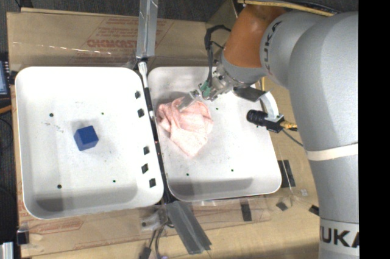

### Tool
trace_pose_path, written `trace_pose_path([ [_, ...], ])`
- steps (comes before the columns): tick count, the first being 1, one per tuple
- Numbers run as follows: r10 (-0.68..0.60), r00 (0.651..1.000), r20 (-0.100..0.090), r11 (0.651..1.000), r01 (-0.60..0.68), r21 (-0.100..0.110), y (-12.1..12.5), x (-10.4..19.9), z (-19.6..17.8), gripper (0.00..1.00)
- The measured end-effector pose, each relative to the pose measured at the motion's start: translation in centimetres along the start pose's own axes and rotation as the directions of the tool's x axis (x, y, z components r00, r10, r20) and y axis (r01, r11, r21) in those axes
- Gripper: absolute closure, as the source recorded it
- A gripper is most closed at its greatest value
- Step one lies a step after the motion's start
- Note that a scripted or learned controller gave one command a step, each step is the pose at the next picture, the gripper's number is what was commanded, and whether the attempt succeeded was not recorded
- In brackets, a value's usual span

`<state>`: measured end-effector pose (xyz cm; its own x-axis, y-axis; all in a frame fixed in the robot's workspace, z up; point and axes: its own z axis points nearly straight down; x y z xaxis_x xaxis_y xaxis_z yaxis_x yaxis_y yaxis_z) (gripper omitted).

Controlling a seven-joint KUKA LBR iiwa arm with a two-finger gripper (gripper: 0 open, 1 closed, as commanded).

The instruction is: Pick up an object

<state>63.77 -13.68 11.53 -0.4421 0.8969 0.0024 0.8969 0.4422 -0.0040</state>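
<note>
From my station I see the arm (pixel 304 63) coming in from the right and bending down over the right bin (pixel 256 172). Its orange band (pixel 247 38) sits above the wrist, at the far side of that bin. The hand (pixel 196 95) is down low at the far-left part of the right bin, right at the far edge of a crumpled pink cloth (pixel 186 122). The hand appears to touch the top of the cloth, but I cannot tell whether it is clenched, released, or pinching any fabric; the wrist body hides the detail from me.

The pink cloth lies bunched on the floor of the right bin, toward its left wall and roughly midway between far and near. It rests on the bin floor.

In the left bin (pixel 36 191) I see a small blue cube (pixel 86 137) sitting alone on the floor, a little left of centre, well apart from the hand and the cloth. The two bins sit side by side, touching along a dark central divider (pixel 148 130) with small black clips.

A black cable connector (pixel 262 119) hangs off the arm over the right part of the right bin. Brown cardboard (pixel 91 38) lies under the bins on the tabletop, showing at the far side.
</note>
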Motion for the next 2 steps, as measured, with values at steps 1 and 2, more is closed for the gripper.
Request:
trace_pose_path([
  [1, -0.039, 0.999, 0.000, 0.999, 0.039, -0.001, -2.4, -0.1, -0.9, 0.00],
  [2, -0.075, 0.997, 0.004, 0.997, 0.075, -0.008, -3.4, -0.7, 1.9, 0.00],
])
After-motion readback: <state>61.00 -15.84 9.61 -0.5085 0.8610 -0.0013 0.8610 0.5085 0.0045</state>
